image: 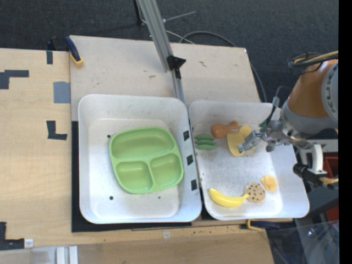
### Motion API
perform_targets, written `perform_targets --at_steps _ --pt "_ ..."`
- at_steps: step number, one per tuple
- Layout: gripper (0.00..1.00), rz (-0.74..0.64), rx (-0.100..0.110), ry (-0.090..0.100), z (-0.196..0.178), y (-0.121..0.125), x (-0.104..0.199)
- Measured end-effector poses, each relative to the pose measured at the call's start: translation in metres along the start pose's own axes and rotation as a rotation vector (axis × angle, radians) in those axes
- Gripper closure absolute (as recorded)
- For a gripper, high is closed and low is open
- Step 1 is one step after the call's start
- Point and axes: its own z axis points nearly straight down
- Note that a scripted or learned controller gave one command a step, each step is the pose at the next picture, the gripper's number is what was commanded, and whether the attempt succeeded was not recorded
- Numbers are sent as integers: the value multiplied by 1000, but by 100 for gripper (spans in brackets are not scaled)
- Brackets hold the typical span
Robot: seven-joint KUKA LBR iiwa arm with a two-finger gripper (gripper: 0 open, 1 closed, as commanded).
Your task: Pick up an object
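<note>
Several toys crowd the right bin (pixel 286 202), and the claw (pixel 248 142) sits low over the yellow piece (pixel 236 143); I cannot tell its opening or whether it grips. Just left lies the orange piece (pixel 223 129), so a slanted closure could nudge either aside

wooden bench (pixel 33 147), dark carpet floor (pixel 247 10)

Bright even light, soft shadows, slight blur
</note>
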Motion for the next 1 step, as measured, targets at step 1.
perform_targets --at_steps 1 --pt "0 0 -6 -1 50 1 0"
